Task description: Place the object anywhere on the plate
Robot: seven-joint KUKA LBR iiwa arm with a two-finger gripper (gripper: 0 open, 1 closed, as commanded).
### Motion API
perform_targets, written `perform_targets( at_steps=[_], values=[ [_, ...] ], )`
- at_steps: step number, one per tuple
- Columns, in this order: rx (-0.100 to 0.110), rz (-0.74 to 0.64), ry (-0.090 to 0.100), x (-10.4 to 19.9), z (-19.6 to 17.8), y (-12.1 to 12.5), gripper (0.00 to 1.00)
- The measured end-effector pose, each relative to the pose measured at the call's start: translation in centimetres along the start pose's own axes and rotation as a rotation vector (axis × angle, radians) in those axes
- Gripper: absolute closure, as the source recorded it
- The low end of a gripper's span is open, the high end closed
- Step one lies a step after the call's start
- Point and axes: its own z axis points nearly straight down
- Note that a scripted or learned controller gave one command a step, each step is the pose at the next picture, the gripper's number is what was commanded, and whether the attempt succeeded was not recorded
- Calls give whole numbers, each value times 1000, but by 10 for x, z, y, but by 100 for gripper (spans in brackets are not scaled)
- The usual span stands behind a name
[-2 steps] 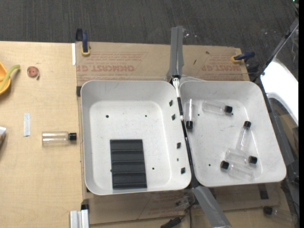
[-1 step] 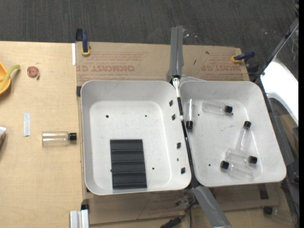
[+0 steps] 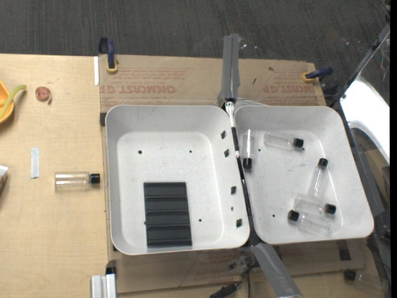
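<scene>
Plate left, vials right, so carry goes across the divider

Near end: black plate (image 3: 167, 214) in left bin (image 3: 118, 166). Vials all in rt bin (image 3: 353, 166): front pair (image 3: 308, 219), mid vial (image 3: 318, 177) lying near-to-far, back vial (image 3: 283, 142) crosswise. Gripper state: can't tell tbh.

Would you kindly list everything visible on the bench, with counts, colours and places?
Shallow white plastic bins: two, white, side by side at centre.
Black ridged rectangular plate: one, black, near front of left bin.
Clear plastic vials with black caps: about five, transparent, scattered in right bin.
Clear vial with black cap: one, transparent, on wooden bench left of bins.
Brown cardboard sheet: one, brown, under bins.
Clamps: two, blue and yellow, at the cardboard's far edge.
Small round reddish disc: one, far left of bench.
Robot arm: white-grey part, right edge.
</scene>
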Motion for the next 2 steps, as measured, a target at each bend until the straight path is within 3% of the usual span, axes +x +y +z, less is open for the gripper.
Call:
perform_targets(
  at_steps=[1, 2],
  values=[
    [2, 7, 0, -64, 0, -13, 0],
    [1, 2, 0, -4, 0, 0, 0]
  ],
)
